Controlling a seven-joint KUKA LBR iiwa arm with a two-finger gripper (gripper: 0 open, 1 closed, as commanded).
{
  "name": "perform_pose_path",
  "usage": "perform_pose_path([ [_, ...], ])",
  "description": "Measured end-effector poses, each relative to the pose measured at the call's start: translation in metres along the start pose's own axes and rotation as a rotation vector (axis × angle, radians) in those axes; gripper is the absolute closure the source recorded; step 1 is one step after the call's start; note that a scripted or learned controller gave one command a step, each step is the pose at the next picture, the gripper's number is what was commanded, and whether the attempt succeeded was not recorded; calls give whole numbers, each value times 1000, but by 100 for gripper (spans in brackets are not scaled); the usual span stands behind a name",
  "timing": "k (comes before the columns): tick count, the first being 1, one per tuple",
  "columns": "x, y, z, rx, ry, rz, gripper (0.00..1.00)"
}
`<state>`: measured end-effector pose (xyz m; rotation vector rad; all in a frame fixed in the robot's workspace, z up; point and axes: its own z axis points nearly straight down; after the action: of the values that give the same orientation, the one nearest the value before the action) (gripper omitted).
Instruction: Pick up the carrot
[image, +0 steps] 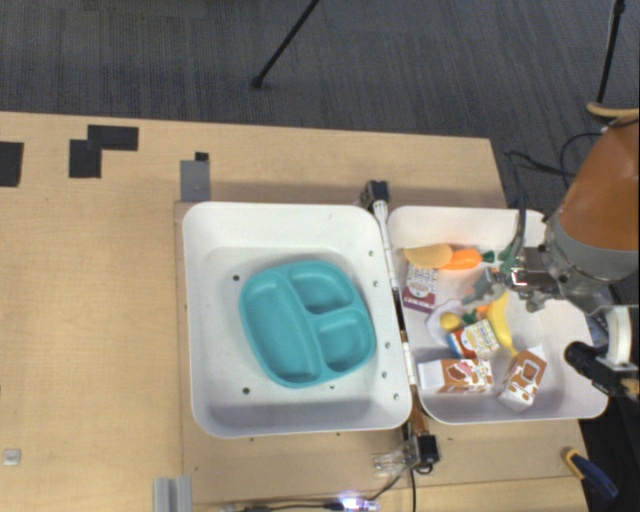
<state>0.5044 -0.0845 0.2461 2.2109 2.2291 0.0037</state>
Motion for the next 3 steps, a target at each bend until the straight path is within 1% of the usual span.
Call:
perform_pose_path([
  [1, -83, 61, 84, 3, -2, 208, 0],
  [2, -58, 71, 159, -7, -1, 296, 0],
  [3, -56, 73, 147, -10, 1, 292, 100],
])
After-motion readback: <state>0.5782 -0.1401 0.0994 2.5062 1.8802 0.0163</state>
